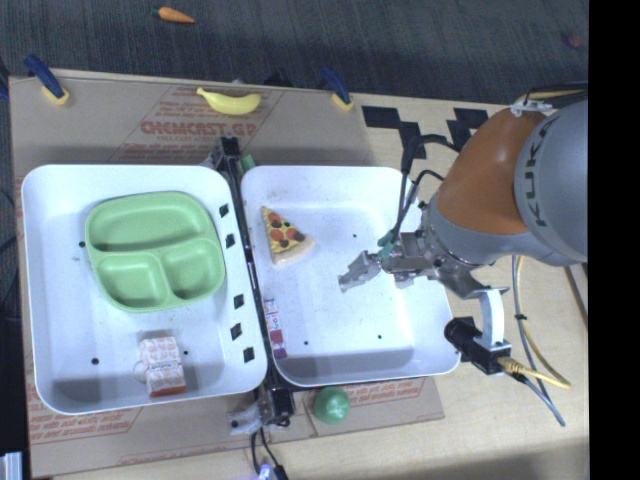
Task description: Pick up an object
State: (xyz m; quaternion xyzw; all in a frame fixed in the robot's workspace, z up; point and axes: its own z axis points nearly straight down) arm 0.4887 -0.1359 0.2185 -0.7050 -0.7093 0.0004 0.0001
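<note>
A toy pizza slice lies in the upper left of the right bin. My gripper hangs over the middle of that bin, to the right of the slice and well apart from it. Its grey fingers point left and look spread, with nothing between them. In the left bin rest a green divided tray and a small wrapped packet near the front.
A yellow banana sits on the cardboard behind the bins. A green ball rests on the cardboard in front of the right bin. An orange carrot lies on the dark floor beyond. Blue clamps hold the board's back edge.
</note>
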